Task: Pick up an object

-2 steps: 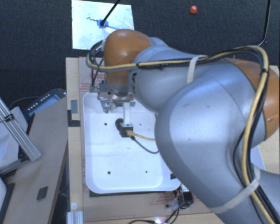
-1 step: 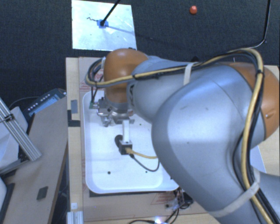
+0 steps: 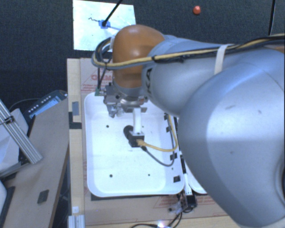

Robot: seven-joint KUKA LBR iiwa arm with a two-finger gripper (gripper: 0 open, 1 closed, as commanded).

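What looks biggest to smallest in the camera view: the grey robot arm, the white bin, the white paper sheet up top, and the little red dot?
1. Grey robot arm, though it is nearest the camera, which makes it look extra big.
2. Shallow white bin.
3. White paper sheet.
4. Little round red dot.

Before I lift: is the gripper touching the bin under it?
Cannot tell. The camera view looks down on the gripper over the bin; no gap or contact shows.
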